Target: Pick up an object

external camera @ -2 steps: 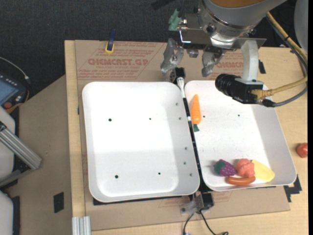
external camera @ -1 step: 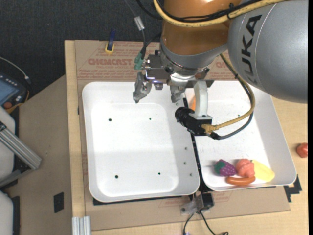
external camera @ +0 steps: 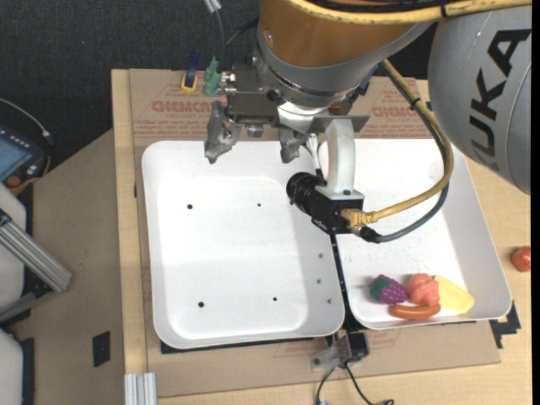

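My gripper [external camera: 256,147] hangs over the far edge of the left bin [external camera: 157,226], its two grey fingers [external camera: 219,140] spread wide, open, with nothing between them. Toy foods lie bunched in the near corner of the right bin [external camera: 475,241]: a purple grape bunch [external camera: 388,289], an orange-red fruit [external camera: 424,288], a yellow piece [external camera: 456,297] and a red sausage-like piece [external camera: 414,311]. They sit well to the right of the gripper and nearer the camera.
A black camera unit [external camera: 316,198] with a yellow cable [external camera: 413,201] hangs from the wrist above the divide between the bins. A small orange object [external camera: 522,259] lies on the bench right of the right bin. The arm's big body covers the top right.
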`<state>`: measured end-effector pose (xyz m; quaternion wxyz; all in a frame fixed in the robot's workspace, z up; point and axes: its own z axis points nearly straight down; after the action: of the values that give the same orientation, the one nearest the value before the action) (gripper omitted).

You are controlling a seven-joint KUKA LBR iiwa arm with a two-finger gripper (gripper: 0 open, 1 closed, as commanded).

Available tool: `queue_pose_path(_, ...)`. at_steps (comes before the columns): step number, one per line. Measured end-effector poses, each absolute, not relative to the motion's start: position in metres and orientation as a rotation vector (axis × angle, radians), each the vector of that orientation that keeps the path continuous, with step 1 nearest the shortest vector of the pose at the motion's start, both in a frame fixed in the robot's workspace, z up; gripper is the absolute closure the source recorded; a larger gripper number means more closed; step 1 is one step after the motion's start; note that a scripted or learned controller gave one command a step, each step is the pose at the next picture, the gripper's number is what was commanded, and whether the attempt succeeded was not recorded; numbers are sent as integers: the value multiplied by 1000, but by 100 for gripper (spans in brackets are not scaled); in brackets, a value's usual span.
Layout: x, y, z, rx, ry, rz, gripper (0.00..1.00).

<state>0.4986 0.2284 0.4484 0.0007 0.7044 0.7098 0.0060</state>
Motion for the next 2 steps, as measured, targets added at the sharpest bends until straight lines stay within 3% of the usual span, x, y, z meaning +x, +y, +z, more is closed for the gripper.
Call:
queue_pose_path(1, 478, 225, 542, 2216, 2221, 22, 0)
queue_pose_path(2, 479, 225, 546, 2218, 2223, 8, 100)
